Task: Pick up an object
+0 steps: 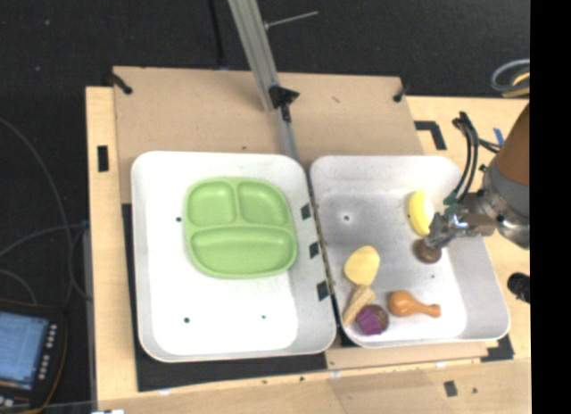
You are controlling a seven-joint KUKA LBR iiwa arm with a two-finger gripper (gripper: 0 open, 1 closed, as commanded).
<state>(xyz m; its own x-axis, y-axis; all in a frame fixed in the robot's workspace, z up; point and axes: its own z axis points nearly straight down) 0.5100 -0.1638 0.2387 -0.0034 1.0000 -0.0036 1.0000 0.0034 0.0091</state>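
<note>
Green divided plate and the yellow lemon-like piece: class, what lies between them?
In the camera view, between the green divided plate and the yellow piece lie the bins' adjoining rims, then bare white bin floor.

No readable words, labels, brand names or numbers appear anywhere. The small screen (27, 350) at the lower left glows blue, but its contents are too blurred to read.

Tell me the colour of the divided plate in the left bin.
Light green. The divided plate shows best in the camera view, lying in the white left bin.
</note>
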